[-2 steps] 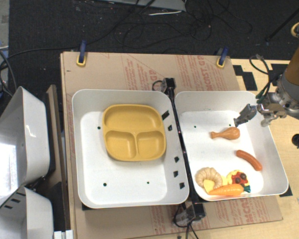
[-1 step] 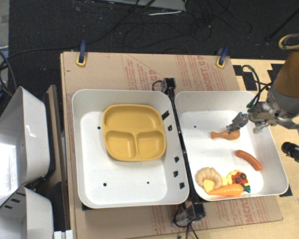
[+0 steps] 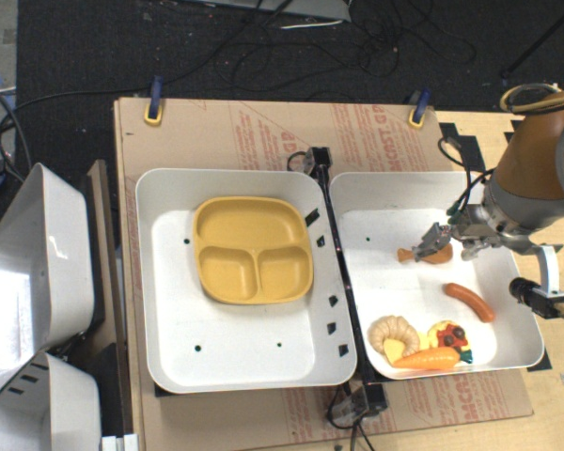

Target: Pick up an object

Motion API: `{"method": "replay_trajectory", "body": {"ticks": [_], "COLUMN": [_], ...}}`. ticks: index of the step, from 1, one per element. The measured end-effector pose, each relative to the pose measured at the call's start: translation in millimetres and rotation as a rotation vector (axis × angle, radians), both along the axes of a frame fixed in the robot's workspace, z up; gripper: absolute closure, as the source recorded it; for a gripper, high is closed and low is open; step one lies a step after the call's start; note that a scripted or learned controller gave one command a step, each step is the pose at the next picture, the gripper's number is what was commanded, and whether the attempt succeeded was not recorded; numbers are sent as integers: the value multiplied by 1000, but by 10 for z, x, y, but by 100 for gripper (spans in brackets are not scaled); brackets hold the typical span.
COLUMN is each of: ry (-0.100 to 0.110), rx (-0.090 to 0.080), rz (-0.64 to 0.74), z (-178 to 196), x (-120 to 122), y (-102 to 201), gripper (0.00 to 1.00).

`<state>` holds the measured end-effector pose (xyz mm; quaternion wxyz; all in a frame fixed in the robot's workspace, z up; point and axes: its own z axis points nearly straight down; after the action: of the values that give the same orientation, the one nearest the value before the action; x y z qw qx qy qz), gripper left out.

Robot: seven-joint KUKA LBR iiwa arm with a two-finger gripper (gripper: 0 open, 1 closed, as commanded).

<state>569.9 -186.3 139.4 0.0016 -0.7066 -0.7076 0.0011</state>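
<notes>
The small orange-brown toy [image 3: 430, 253], the likeliest object for the pick, lies in the upper middle of the right bin [image 3: 376, 195], directly under the end effector [image 3: 439, 240], which reaches in from the right on the grey arm with its orange band [image 3: 536, 158]. Whether the end effector is released or clenched cannot be told: its dark tip overlaps the toy's upper edge, and the angle hides any gap between tool and toy, so contact is uncertain too. A little below and to the right lies a sausage-shaped piece [image 3: 469, 302], apart from the toy. Near the front wall of the same bin sit a beige croissant-like piece [image 3: 394, 331], a carrot-shaped piece [image 3: 428, 359] and a small multicoloured item [image 3: 450, 334], bunched close together. The left bin [image 3: 160, 280] holds a yellow divided plate [image 3: 254, 249]. Both bins rest on the cardboard-topped table [image 3: 244, 130], held by clamps at its far edge. A clean pick here probably calls for centring over the toy's thicker body, not its thin end, descending straight, closing fully before lifting, and keeping clear of the sausage-shaped piece.
</notes>
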Motion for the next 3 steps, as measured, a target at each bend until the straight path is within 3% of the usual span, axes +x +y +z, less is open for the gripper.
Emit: {"method": "replay_trajectory", "body": {"ticks": [1, 3], "ry": [-5, -8], "rx": [-2, -3], "rz": [-1, 1], "z": [133, 904], "x": [11, -5], "y": [-5, -26], "gripper": [100, 100]}}
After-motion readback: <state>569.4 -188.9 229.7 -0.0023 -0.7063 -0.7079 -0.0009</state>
